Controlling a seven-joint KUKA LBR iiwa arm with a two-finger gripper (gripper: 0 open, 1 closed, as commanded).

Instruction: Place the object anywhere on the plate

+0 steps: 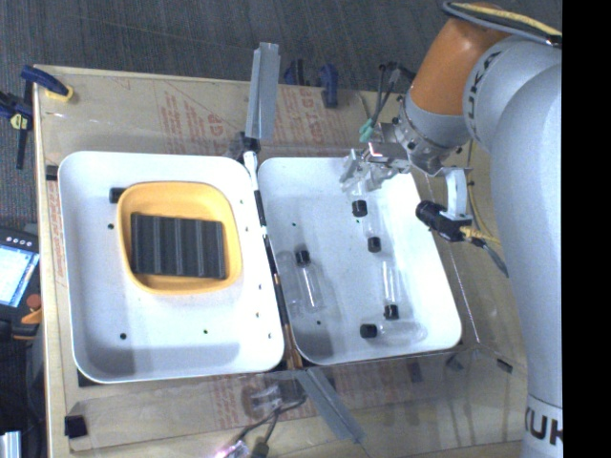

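The plate (178, 198) is yellow with a dark ridged middle and lies in the left bin (86, 313). Several clear tubes with black caps lie in the right bin (329, 346): one tube (367, 227) just below the gripper, another tube (307, 280) near the bin's left side, and a third tube (389, 292) toward the right. A further black cap (368, 330) rests near the front wall. My gripper (366, 172) hangs over the back of the right bin, just above the nearest tube's upper end. Nothing shows held in it.
A grey bar (262, 93) stands behind the seam between the bins. Blue clamps (329, 82) grip the bench's back edge. A black and yellow fitting (444, 219) juts from the wrist over the right bin's right rim. A tablet (14, 270) sits at the far left.
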